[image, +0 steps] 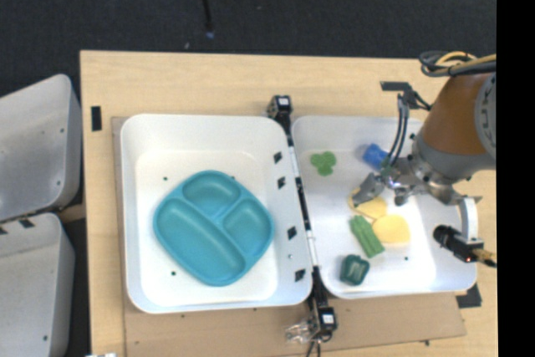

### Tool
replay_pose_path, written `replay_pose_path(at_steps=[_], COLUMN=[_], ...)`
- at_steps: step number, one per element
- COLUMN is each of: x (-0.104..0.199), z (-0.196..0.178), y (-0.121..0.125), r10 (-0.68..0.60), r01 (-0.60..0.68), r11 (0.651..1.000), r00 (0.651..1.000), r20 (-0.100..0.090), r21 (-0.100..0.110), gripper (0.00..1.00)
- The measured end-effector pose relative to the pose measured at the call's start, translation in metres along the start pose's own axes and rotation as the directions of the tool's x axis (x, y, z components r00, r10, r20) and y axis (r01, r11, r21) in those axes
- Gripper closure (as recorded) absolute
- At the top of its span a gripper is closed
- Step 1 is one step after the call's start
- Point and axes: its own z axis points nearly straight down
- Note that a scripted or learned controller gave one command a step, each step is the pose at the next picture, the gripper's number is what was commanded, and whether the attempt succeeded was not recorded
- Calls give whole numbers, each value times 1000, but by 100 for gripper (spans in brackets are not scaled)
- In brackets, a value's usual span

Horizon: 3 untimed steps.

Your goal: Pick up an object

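My gripper (pixel 380 190) hangs low in the right bin (pixel 334 130), its metal fingers just above a pale yellow piece (pixel 373 208). A rounder yellow object (pixel 392 231) lies right of a green block (pixel 366 236). A dark green cup-like object (pixel 354 269) sits near the bin's front edge. A small green object (pixel 323 162) lies near the bin's left wall, and a blue object (pixel 374 154) lies behind the gripper. The grey and orange arm (pixel 456 130) comes in from the right and hides part of the bin.
The left bin (pixel 142 146) holds a teal divided plate (pixel 214 226). A ridge with black clips (pixel 294 205) separates the two bins. A black cable (pixel 405 117) runs down beside the wrist. White panels (pixel 33 155) stand off the bench at the left.
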Motion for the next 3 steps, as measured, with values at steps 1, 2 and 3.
replay_pose_path(at_steps=[1, 2, 3], x=[-1, -2, -7], z=[42, 27, -15], y=[0, 3, -3], r10=[2, 7, 7], r01=[-2, -7, -7], r11=[1000, 1000, 1000], r00=[1000, 1000, 1000], r20=[0, 0, -2], r21=[2, -9, 2], gripper=[0, 100, 100])
